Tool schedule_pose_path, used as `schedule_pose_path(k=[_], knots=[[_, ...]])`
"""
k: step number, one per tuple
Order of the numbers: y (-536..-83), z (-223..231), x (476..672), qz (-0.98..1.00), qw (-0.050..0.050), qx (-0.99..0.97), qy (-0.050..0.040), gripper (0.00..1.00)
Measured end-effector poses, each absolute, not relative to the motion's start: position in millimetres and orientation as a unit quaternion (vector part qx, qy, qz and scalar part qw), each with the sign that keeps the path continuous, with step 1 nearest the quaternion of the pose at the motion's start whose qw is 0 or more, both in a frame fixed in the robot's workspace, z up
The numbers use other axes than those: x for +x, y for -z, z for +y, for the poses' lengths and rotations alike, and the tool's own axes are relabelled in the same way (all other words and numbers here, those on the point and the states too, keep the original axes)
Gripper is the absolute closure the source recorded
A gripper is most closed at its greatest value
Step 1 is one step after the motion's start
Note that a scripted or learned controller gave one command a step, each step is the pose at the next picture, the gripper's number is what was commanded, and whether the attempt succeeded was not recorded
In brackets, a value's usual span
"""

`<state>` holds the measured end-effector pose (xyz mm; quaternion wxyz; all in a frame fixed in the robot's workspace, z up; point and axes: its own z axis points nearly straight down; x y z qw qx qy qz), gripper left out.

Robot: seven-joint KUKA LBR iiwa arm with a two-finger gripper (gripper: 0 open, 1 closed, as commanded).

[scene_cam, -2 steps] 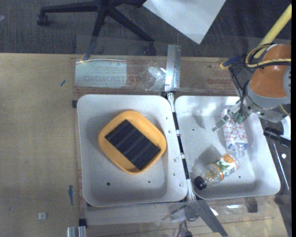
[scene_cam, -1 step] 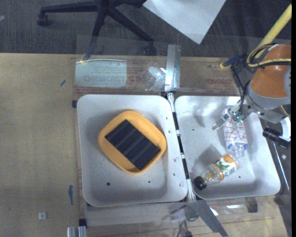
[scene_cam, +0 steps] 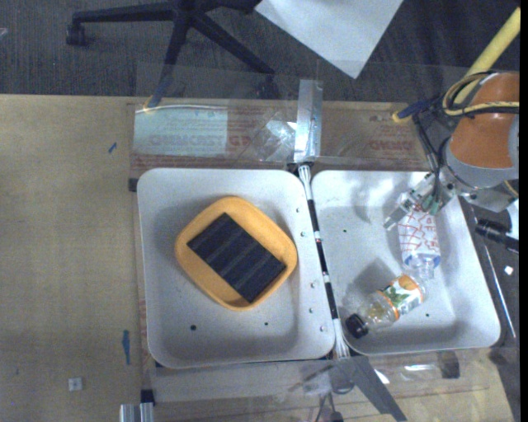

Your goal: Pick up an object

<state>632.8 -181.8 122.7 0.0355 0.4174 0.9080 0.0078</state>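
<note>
The arm (scene_cam: 487,136) is running off the right edge, so its length past the orange band is being cut away. Its gripper (scene_cam: 421,200) is showing as a small blurred cluster over the right bin (scene_cam: 363,198), and the state of its fingers is staying unreadable. It is overlapping the top of a crumpled red-and-white wrapper (scene_cam: 417,239), whose print is blurring too much to read. A small bottle (scene_cam: 388,305) is lying below; its label is too small to make out. At the top, an office chair base (scene_cam: 165,25) and a white sheet (scene_cam: 330,29) are being cropped by the frame.
</note>
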Motion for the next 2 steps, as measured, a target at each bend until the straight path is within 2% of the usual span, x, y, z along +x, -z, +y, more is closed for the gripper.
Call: schedule_pose_path(k=[1, 2], knots=[[-122.8, -178.6, 627.4, 0.907, 0.04, 0.419, -0.0079, 0.0], [-122.5, -179.6, 630.6, 0.909, 0.039, 0.416, -0.0073, 0.0]])
